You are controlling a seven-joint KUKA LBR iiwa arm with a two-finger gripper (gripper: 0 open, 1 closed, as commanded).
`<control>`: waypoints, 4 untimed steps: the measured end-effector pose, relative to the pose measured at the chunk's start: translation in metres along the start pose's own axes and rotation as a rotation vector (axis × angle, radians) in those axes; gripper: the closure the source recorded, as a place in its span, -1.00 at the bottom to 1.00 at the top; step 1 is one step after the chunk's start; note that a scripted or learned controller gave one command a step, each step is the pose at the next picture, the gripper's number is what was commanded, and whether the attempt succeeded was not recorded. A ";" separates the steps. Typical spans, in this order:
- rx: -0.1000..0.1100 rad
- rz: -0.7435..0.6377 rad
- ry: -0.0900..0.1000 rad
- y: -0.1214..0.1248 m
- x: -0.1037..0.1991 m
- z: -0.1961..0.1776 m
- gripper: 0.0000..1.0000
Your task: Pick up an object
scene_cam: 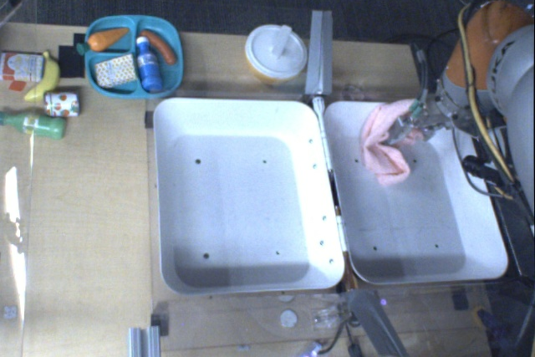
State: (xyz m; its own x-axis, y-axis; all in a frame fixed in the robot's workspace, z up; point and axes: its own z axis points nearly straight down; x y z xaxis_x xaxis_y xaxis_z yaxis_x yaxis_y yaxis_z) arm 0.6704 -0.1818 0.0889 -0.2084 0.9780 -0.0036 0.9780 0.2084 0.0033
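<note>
Looking down on my bench, I see the grey arm with its orange band reaching in from the right, its two-finger gripper pressed into a crumpled pink cloth — the fabric bunches around the fingertips, and they appear pinched on a fold of it. That cloth sits in the upper part of the right shallow white bin. Beside it lies the left white bin. Beyond the bins stand a teal divided tray of toy food and a white lidded cup.
</note>
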 end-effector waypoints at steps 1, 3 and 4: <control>-0.004 0.041 0.000 0.011 0.049 -0.107 -1.00; -0.020 -0.100 -0.006 -0.021 0.098 -0.007 -1.00; 0.012 -0.172 0.010 0.016 0.085 -0.004 -1.00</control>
State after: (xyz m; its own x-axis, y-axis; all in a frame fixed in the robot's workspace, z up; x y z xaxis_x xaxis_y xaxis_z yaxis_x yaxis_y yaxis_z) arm 0.6686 -0.0953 0.0922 -0.3729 0.9279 0.0073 0.9278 0.3729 -0.0081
